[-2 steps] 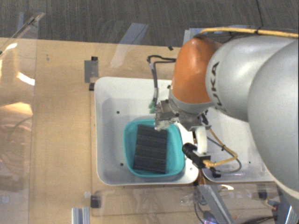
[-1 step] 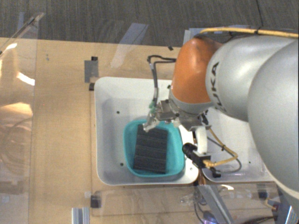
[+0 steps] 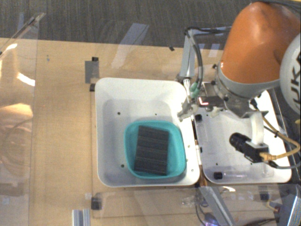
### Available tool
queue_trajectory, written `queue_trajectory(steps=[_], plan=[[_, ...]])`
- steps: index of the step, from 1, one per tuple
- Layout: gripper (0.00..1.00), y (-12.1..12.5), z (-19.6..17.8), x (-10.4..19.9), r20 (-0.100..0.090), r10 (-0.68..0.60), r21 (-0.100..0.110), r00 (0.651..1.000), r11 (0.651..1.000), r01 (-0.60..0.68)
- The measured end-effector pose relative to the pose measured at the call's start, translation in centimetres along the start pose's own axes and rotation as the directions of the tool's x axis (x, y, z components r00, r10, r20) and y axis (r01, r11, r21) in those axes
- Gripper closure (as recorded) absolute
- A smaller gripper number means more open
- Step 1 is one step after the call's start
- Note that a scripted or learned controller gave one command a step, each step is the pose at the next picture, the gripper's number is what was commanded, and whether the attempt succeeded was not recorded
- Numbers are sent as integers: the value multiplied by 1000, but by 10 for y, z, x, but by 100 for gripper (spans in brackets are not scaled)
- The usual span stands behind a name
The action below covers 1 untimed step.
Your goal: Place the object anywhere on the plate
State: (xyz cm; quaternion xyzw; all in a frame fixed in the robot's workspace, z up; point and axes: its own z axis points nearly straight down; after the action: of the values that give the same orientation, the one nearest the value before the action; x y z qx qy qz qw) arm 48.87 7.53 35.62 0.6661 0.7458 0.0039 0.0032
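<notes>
A dark ribbed block (image 3: 152,149) is seen lying flat on the teal plate (image 3: 176,147), which sits in the near part of the left bin (image 3: 108,112). By its place alone, the task appears already met, the block resting wholly inside the plate's rim and slightly tilted against the plate's sides.

The block is judged to be light and fairly stiff, perhaps foam or rubber, with grooves across its top that would give some grip. It is best taken across its shorter width, near the middle, where its long edges stand clear of the plate's raised rim. The rim lies close to the block's near edge, so little room is left there.

The gripper (image 3: 188,108) is seen at the right wall of the left bin, over the seam between the bins, well apart from the block. Whether its fingers are apart or together cannot be told, as the orange-banded wrist (image 3: 254,41) hides much of the mechanism.

In the right bin (image 3: 225,166) a black fitting (image 3: 244,146) with a yellow cable belongs to the arm. Nothing is seen between gripper and plate on the desk (image 3: 56,126).
</notes>
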Motion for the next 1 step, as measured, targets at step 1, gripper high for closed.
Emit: queue_trajectory(steps=[1], plan=[[100, 2, -11, 1, 0, -7, -7, 1000, 1000, 7]])
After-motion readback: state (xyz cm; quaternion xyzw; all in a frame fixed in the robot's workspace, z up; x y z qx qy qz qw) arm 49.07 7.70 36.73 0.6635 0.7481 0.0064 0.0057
